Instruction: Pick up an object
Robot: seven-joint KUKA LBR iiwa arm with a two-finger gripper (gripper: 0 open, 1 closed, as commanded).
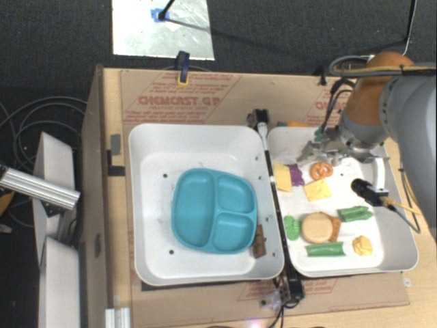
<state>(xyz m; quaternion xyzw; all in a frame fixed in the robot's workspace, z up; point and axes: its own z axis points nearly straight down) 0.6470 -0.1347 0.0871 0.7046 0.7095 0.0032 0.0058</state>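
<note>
Floor: dark carpet [54,39] is seen around the bench, with loose black cables [27,125] lying at the left.
Bench top: a brown board [205,98] with red print is laid under both bins.
Arm: the grey arm [410,115] is brought in from the right, its orange band seen at the top, and the wrist is bent down over the far left corner of the right bin.
Left bin [147,183]: a teal divided plate [212,210] is set in its middle, and a small brown piece [259,241] is seen at the near right wall.
Right bin [392,251]: the toy foods are scattered here.
Silver sheet [184,33]: it is laid flat on the carpet beyond the bench.
Gripper [322,149]: it is held low just behind the orange pretzel. How wide it is set cannot be told, and nothing is seen held.
Round bun [316,227]: it is placed near the bin's middle, with a green blob [291,227] at its left side.
Yellow square [317,190]: it is placed just in front of the pretzel.
Yellow wedge [282,178]: it is placed by the left wall, a purple piece [296,175] beside it.
Green stick [325,250]: it is laid in front of the bun.
Orange pretzel [321,171]: it lies on the bin floor, nearest the gripper.
</note>
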